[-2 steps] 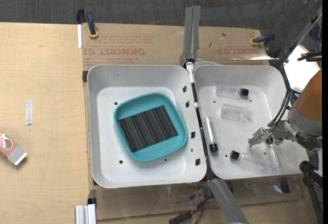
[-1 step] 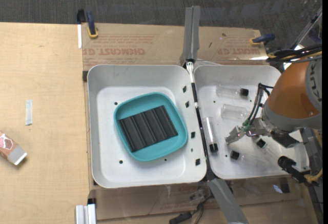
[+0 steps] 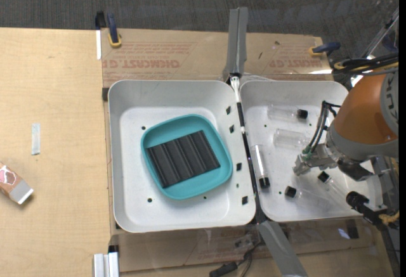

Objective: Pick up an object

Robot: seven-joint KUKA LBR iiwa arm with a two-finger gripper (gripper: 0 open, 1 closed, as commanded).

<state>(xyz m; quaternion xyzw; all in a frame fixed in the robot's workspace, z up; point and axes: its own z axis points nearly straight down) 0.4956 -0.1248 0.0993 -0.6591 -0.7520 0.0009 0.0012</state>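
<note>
Over the right bin, gripper low among clear tubes; finger state cannot be told. Left bin: teal tray.

arm: cut off by right edge, only orange band and wrist part in frame
gripper: small, fingers too blurred to read
right bin: far right side hidden under arm
clear items in right bin: see-through against white, outlines hard to tell, count unclear
small black bits: too small to identify
item at left edge: cut off by frame, type unclear
cardboard print: upside down, partly legible
</note>
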